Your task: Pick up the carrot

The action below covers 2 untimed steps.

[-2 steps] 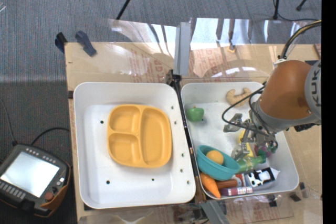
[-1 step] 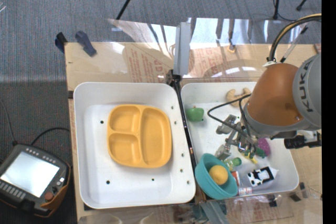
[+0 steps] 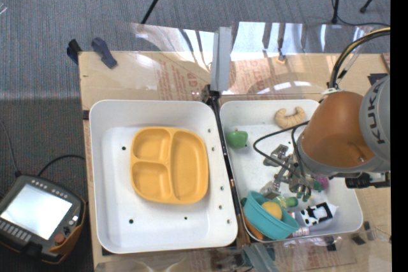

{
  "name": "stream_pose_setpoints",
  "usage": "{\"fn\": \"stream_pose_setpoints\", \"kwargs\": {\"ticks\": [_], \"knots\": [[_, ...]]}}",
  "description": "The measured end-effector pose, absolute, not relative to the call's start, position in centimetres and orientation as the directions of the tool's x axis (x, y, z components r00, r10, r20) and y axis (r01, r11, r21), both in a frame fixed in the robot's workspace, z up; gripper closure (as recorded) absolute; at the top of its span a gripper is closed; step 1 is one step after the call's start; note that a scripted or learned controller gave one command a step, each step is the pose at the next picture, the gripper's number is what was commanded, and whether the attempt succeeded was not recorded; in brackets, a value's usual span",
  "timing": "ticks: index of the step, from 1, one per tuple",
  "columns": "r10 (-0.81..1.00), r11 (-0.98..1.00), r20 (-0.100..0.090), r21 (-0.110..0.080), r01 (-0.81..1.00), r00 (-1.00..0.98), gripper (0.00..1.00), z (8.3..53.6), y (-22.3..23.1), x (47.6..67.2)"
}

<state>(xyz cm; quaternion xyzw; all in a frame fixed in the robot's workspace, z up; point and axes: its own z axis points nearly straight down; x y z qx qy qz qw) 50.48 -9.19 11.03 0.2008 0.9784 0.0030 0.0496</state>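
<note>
Claw: the claw [image 3: 290, 183] hangs low over the right bin's near half, a tangle of metal links under the orange band; whether it is apart or together cannot be told from above, and nothing shows between its tips.
Arm: the arm [image 3: 376, 124] reaches in from the right and leans over the bin, hiding part of the bin's floor beneath it.
Carrot: no clearly carrot-shaped thing can be made out; an orange edge [image 3: 254, 226] peeks from under the teal bowl at the near rim and may be it, which would explain the low, near-side approach.
Teal bowl: the teal bowl [image 3: 264, 208] lies tilted just beside the claw, a yellow round piece [image 3: 271, 209] inside.
Other items: a green fruit [image 3: 238, 137] and a tan curled piece [image 3: 290, 116] sit toward the far side, well apart; a black-and-white toy [image 3: 317, 213] lies near the right corner.
Left bin: the left bin [image 3: 108, 200] carries a yellow divided plate [image 3: 170, 164], untouched by this task.
Counter: the counter [image 3: 127, 76] bears both bins side by side.
</note>
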Motion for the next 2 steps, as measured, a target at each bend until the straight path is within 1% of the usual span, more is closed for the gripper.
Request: {"fn": "stream_pose_setpoints", "kwargs": {"ticks": [1,2], "knots": [[0.422,0.906,-0.094,0.026,0.422,-0.901,0.0,11.0,-9.0,50.4],[0.435,0.901,-0.042,0.012,0.435,-0.9,0.0,10.1,-8.5,48.9]]}}
